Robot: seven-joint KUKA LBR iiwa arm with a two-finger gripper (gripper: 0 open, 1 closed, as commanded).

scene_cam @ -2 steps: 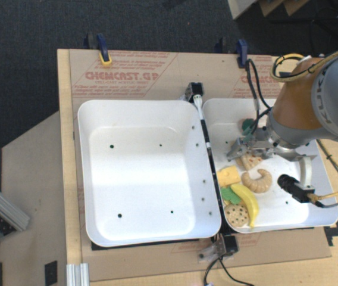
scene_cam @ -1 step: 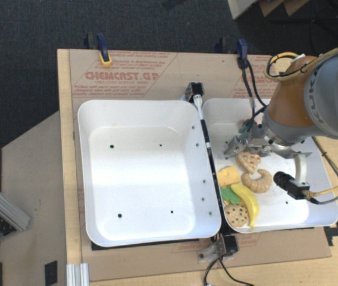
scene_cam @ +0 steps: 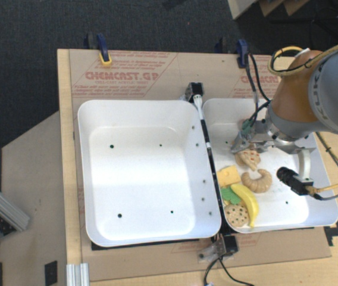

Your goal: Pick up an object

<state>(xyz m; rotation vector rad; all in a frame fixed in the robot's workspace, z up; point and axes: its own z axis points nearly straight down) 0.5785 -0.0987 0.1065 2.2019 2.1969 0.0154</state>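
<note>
The bench board (scene_cam: 127,70) reads "CHEMCAST GP" in red near its back edge. In the right bin (scene_cam: 318,216), toy foods cluster by the left wall: pizza slice (scene_cam: 249,158), croissant (scene_cam: 258,180), banana (scene_cam: 246,200). The gripper (scene_cam: 247,140) hangs above the pizza; I cannot tell its state.

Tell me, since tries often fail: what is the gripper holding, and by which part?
Cannot be told: the gripper sits just above the pizza slice.

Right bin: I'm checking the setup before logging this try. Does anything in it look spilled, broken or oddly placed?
Nothing stands out. The pizza slice, cheese wedge, croissant, banana and cracker lie crowded inside the right bin, none over its rim.
</note>
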